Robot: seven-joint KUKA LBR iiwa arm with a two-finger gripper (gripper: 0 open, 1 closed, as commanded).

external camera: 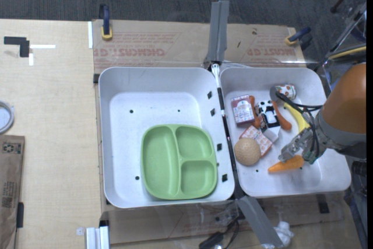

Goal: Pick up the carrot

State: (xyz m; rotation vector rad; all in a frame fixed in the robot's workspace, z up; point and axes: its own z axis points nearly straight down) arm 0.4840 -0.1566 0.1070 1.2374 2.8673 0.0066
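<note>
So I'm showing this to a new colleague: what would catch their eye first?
Likely the green divided plate, lying alone in the left bin. Next, the clutter in the right bin: a carrot near the front with the tool right at it, a round brown ball and a banana.

Open floor (303, 181) right of carrot (284, 165)
</note>
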